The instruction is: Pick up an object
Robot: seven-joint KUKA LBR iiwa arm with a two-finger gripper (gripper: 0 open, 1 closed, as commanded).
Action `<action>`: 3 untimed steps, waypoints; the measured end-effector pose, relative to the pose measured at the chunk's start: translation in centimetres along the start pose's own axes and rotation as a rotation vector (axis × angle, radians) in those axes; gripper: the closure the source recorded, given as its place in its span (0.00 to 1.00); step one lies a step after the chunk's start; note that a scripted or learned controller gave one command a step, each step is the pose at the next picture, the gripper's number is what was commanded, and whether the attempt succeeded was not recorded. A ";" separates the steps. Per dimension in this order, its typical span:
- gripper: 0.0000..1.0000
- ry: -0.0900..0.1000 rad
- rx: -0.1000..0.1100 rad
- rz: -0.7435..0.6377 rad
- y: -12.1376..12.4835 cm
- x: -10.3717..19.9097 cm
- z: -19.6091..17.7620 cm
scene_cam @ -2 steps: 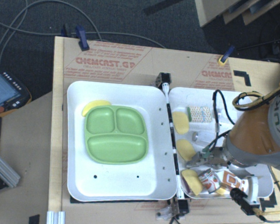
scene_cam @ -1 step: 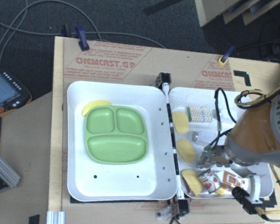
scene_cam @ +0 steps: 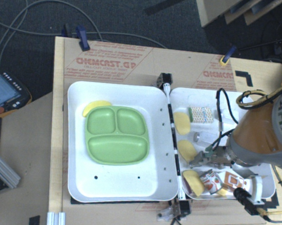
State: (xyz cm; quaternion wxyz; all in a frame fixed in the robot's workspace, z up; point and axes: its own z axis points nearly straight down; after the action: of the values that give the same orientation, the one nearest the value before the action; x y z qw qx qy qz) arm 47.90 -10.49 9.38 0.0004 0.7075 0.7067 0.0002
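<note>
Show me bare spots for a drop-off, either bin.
Left bin: bare white floor right of the green divided plate and along the near edge below it. Right bin is crowded: yellow pieces, packets, and the arm over it.

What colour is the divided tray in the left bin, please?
Light green; the divided tray shows clearly in the camera view.

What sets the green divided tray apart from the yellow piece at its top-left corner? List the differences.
The green divided tray is far larger than the yellow piece. The tray is green, with three compartments; the yellow piece is plain and curved. The tray sits mid-bin; the piece peeks out at its corner. Both lie in the left bin.
</note>
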 end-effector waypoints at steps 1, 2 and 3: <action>0.00 -0.001 -0.001 0.000 2.0 -5.6 -7.0; 0.00 0.001 0.003 -0.002 0.0 -0.1 -1.4; 0.00 0.002 0.003 -0.001 0.0 0.3 1.0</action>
State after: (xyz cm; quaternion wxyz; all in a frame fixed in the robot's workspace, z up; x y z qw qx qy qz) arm 47.86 -10.22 8.41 -0.0014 0.7072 0.7071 -0.0004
